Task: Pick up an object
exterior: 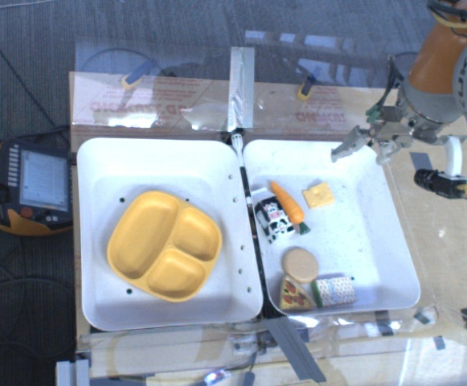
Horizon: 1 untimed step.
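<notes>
Camera view, one arm and two bins. Gripper [364, 145]: hangs over the far right corner of the right bin [394, 240], fingers spread apart, one pointing left toward the bin's interior, nothing between them; grey wrist and orange band rise behind it to the upper right. Yellow cheese wedge [319, 195]: lies on the bin floor below and a little left of the gripper, nearest item to it, apart from the fingers. Orange carrot [287, 203]: just left of the cheese, lying on a slant, farther from the gripper. Black-and-white cow-patterned item [272, 219]: beside the carrot's lower end, against the bin's left wall. Round tan disc [300, 264]: well below the gripper, near the bin's front edge. Pizza slice [295, 296]: directly under the disc, at the front left corner. Silvery can [334, 290]: lying on its side just right of the pizza slice, touching or nearly touching it. Left bin [96, 167]: well to the gripper's left, bearing a yellow divided plate [165, 244] with three compartments. Handheld control pendant [30, 185]: on the floor beyond the left bin, farthest from the gripper.
</notes>
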{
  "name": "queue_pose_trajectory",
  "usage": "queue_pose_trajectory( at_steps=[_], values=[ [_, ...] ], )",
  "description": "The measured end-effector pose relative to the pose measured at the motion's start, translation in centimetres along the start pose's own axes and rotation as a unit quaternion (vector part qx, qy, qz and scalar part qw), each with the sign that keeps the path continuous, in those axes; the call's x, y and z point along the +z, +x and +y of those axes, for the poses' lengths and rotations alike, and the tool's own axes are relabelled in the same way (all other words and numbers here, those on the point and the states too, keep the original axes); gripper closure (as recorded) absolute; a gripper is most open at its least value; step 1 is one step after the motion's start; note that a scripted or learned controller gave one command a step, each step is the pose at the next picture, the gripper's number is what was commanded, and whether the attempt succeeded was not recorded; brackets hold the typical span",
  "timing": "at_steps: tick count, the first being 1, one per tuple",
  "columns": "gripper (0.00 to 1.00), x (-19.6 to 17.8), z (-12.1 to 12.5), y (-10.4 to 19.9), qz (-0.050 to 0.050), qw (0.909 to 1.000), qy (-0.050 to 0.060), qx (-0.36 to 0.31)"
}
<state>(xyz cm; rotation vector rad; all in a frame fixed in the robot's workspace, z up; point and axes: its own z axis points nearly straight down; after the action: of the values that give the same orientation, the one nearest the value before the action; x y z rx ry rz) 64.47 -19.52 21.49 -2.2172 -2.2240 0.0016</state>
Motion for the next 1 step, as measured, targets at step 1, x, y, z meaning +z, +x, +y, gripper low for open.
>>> queue_pose_trajectory(
  at_steps=[1],
  values=[
    [0.0, 8.77, -4.61, 7.13, 0.0, 0.9884, 0.0, -0.152]
  ],
)
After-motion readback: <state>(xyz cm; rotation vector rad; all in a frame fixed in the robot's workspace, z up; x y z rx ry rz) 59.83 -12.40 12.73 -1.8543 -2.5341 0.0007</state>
